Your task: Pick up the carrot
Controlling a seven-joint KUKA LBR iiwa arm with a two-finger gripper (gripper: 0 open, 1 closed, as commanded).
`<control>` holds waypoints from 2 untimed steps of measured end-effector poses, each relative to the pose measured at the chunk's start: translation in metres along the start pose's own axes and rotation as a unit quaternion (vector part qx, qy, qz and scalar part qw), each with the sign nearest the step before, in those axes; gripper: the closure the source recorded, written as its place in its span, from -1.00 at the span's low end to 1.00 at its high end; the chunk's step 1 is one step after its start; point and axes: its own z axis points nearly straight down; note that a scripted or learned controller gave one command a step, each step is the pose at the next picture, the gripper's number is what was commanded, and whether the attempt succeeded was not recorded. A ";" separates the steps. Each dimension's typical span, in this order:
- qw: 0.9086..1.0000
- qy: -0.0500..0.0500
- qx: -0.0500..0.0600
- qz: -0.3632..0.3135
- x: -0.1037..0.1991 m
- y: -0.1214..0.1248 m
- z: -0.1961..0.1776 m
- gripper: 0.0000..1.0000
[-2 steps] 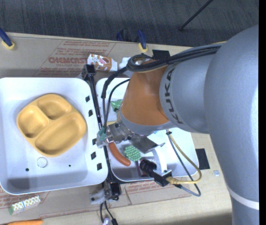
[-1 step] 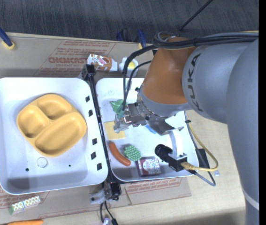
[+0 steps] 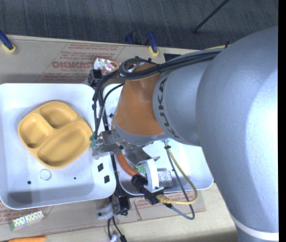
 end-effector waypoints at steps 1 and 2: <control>0.997 0.000 -0.002 0.080 -0.030 -0.004 -0.076 1.00; 0.991 -0.001 -0.002 0.136 -0.082 -0.011 -0.079 1.00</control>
